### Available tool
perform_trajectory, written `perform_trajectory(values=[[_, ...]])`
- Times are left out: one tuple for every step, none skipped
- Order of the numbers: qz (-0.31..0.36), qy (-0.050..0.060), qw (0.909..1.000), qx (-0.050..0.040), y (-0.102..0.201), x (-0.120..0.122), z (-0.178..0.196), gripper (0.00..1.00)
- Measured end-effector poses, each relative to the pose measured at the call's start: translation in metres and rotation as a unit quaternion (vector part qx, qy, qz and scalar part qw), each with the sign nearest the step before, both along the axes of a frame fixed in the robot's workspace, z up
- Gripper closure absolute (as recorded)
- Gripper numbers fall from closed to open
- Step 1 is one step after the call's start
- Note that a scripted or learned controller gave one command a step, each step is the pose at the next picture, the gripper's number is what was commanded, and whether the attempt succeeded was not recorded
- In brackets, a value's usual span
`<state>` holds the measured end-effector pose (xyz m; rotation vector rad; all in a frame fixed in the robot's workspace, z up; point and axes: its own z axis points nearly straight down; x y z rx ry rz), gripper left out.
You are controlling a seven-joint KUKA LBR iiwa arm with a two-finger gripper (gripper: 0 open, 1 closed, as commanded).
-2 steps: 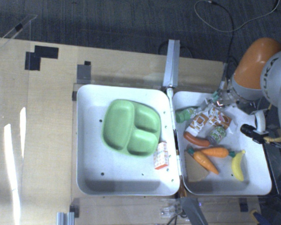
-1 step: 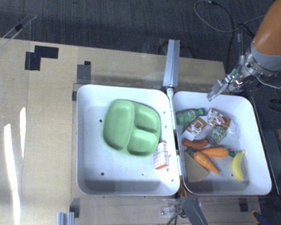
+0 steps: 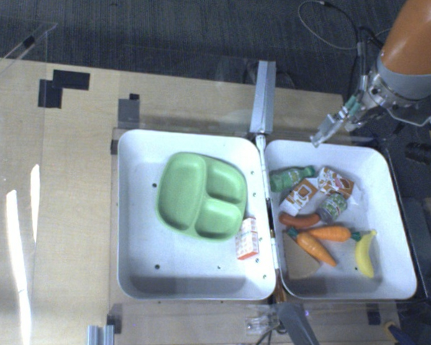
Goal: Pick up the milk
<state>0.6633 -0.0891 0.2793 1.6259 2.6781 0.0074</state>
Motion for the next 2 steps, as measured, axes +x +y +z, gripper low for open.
perform_trajectory(values=[[0.047,0.002,0.9989,-0.0003,-0.046,-0.006,-0.129,0.00],[0.048,-0.014,0.9987,-0.0029,-0.033,-0.012,-0.161,0.00]])
